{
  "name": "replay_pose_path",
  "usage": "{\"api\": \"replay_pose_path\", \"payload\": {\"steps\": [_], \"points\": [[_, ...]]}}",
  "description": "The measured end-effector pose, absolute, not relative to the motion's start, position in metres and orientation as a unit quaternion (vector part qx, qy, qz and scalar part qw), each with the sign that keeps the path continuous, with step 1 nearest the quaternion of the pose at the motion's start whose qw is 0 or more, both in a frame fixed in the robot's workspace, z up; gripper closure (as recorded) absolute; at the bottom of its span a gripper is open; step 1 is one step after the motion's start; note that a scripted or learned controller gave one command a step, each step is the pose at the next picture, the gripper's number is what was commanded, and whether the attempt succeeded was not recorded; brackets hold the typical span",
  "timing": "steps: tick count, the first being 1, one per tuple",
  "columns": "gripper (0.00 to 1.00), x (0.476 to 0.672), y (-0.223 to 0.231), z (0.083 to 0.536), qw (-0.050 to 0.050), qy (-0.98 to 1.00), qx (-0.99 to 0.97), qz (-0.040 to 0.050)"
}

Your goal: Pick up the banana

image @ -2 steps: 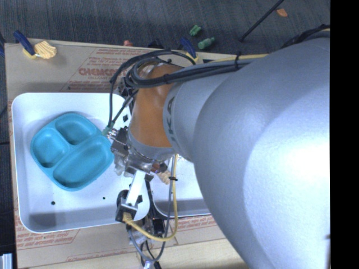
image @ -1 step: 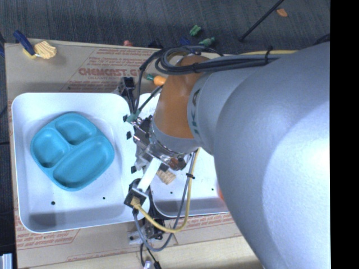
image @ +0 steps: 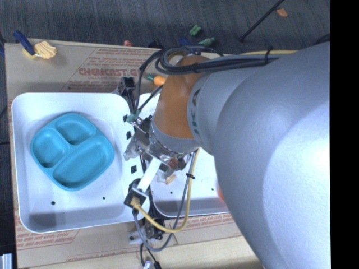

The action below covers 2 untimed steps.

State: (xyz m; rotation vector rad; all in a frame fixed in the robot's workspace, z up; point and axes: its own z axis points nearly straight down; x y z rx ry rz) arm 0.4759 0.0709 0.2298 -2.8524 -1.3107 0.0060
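Bench, seen from above at a slant: two shallow white plastic bins side by side on a brown cardboard sheet (image: 106, 66) printed with red lettering. Left white bin (image: 19, 150): holds one turquoise plastic divided plate (image: 72, 149) with three compartments, lying flat toward the bin's left and middle; a few small dark specks on the bin floor near its lower edge. Right white bin (image: 185, 209): largely covered by the grey robot arm (image: 269, 150), which enters from the right and takes up most of that side; only a strip of its floor and lower rim can be seen. Arm wrist: orange band (image: 174, 105) above a metal flange, with black cables looped over the top and a yellow cable (image: 182, 206) hanging down past the bin's lower rim. Gripper (image: 162, 170): pointed down over the right bin near the wall between the two bins; its jaws are hidden under the wrist hardware, so their state cannot be told. Banana: cannot be made out in this view; its location cannot be told. Beyond the cardboard: dark carpet with small scattered items, among them a yellow-and-blue object (image: 39, 49) at upper left and green pieces (image: 201, 35) at top centre.
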Motion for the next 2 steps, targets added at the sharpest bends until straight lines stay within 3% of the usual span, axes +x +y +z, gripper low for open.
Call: {"api": "replay_pose_path", "payload": {"steps": [1, 2], "points": [[0.00, 0.476, 0.024, 0.284, 0.001, -0.441, -0.897, 0.0013], [0.00, 0.475, -0.029, 0.218, 0.002, -0.500, -0.866, 0.0025]]}}
